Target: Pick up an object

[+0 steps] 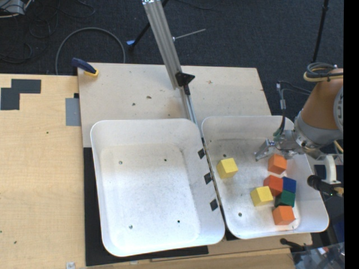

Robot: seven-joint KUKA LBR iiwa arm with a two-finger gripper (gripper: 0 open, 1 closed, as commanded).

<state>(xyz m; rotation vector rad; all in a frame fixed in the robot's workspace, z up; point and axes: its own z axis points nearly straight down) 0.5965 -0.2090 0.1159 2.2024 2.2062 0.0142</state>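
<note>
My gripper (273, 148) hangs low over the right bin (241, 129), near its right side. An orange cube (277, 164) lies just below and in front of it, close to it; whether they touch I cannot tell. A yellow cube (227, 167) sits alone near the bin's left wall. In front of the orange cube lies a cluster: a red cube (273, 182), a blue cube (289, 184), a green cube (288, 198), a second yellow cube (261, 195) and another orange cube (284, 214).
The left bin (112, 133) stands beside the right one, with a divider carrying black clips (206, 177) between them. A slanted aluminium rail (165, 43) rises behind the bins. The arm's orange band (322, 102) is above the right bin's right edge.
</note>
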